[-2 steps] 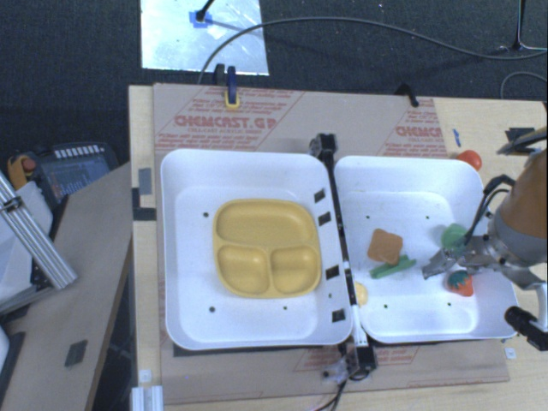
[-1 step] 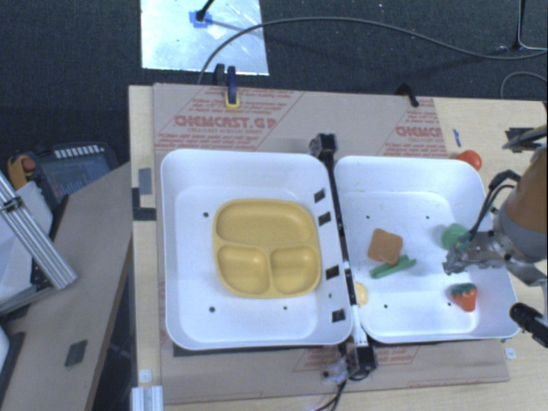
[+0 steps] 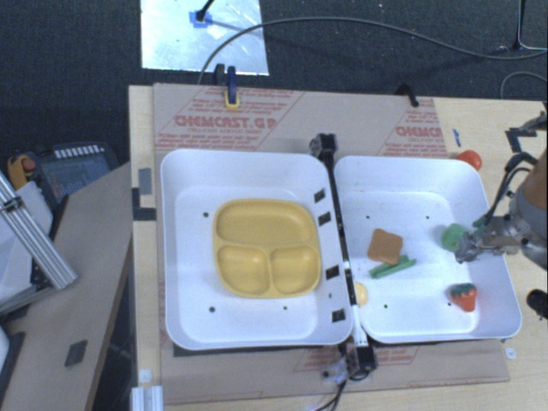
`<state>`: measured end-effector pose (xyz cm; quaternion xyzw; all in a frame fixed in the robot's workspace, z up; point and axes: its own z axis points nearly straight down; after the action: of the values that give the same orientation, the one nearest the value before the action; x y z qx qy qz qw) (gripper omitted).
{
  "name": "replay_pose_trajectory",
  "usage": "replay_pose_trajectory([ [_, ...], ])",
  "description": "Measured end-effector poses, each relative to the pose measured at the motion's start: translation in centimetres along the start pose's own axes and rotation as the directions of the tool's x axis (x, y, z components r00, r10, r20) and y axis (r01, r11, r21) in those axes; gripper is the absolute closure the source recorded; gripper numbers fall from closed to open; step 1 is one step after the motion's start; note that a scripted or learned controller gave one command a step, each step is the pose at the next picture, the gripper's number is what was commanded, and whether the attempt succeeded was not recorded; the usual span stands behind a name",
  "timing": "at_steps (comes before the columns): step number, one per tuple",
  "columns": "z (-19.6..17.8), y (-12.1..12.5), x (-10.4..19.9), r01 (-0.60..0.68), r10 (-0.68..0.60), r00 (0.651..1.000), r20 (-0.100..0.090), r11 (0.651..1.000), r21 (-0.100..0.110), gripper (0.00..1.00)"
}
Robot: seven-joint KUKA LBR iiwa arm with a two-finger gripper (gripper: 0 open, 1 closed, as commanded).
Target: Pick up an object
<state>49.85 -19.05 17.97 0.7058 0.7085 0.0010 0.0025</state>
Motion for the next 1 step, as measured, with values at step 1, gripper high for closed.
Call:
replay_pose_trajectory([
  [1, -2.43, 0.15, -0.05, 0.0, 0.0, 1.0, 0.0, 1.0, 0.001, 1.0],
])
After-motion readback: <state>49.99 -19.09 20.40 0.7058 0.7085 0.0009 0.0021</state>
